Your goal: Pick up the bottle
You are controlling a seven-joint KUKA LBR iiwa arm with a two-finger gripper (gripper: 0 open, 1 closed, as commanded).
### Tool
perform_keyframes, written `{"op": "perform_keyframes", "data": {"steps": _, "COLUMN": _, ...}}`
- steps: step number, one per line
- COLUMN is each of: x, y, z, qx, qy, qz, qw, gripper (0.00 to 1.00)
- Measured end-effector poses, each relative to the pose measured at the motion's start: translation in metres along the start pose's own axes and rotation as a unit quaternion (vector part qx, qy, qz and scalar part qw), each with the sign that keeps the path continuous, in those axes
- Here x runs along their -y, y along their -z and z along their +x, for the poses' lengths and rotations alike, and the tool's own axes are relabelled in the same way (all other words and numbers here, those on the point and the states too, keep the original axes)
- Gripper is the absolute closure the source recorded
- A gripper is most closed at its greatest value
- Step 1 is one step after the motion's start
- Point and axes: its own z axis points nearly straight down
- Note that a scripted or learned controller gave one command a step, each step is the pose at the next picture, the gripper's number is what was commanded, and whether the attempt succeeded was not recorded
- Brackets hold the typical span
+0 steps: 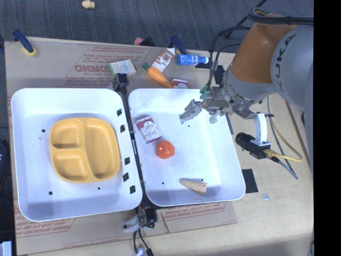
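In the right bin (pixel 226 159), a cone-shaped piece (pixel 193 185) lies nearest, then a red object (pixel 165 150) and a small can (pixel 148 129). The gripper (pixel 198 111) hovers above the bin's far part, fingers seemingly spread, holding nothing. The bottle (pixel 161 61) lies beyond the bins.

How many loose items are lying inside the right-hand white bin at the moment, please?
3: a small red-and-white carton near the bin's left wall, a red piece just below it, and a cone-shaped piece by the near edge. The arm may hide others.
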Motion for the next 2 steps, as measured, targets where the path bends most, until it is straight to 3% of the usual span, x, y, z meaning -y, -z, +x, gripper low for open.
{"op": "perform_keyframes", "data": {"steps": 1, "x": -0.048, "y": -0.05, "z": 0.06, "qx": 0.0, "qy": -0.132, "qz": 0.0, "qw": 0.9913, "gripper": 0.0}}
{"op": "perform_keyframes", "data": {"steps": 2, "x": -0.048, "y": -0.04, "z": 0.061, "qx": 0.0, "qy": -0.129, "qz": 0.001, "qw": 0.9916, "gripper": 1.0}}
